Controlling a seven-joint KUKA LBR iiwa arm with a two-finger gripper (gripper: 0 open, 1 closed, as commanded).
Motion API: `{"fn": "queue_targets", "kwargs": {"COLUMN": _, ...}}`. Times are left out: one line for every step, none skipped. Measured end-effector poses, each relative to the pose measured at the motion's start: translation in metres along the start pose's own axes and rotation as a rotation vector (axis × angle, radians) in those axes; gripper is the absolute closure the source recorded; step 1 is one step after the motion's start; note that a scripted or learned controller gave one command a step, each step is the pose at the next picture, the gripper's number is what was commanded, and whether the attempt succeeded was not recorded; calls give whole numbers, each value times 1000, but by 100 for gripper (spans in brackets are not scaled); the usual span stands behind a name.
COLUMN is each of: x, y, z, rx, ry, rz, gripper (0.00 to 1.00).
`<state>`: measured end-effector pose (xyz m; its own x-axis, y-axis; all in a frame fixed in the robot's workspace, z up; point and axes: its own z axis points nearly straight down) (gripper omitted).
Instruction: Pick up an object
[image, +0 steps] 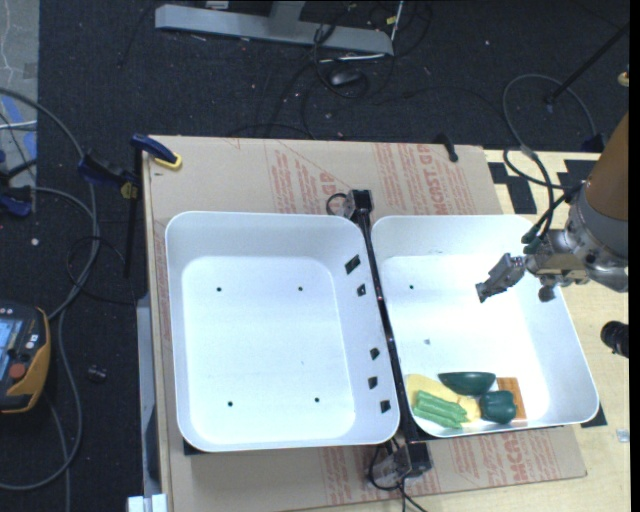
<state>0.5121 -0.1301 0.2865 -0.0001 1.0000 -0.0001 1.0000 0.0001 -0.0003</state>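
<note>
The grey two-finger gripper (497, 280) hovers over the right-hand white plastic bin (560, 310), jaws released and empty. Approach stage: it must descend toward the dark-green bowl-shaped object (467, 382) at that bin's near edge.

The arm (610, 200) is cut off by the right edge

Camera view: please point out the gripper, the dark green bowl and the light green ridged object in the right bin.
gripper (497, 281), camera view, on its dark fingertips.
dark green bowl (467, 381), camera view, middle of its rim.
light green ridged object (438, 409), camera view, middle of its ridged top.
</note>
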Motion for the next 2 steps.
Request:
{"fn": "queue_targets", "kwargs": {"x": 0, "y": 0, "z": -10, "rx": 0, "ry": 0, "rz": 0, "gripper": 100}}
{"fn": "queue_targets", "kwargs": {"x": 44, "y": 12, "z": -240, "rx": -8, "ry": 0, "rz": -1, "gripper": 100}}
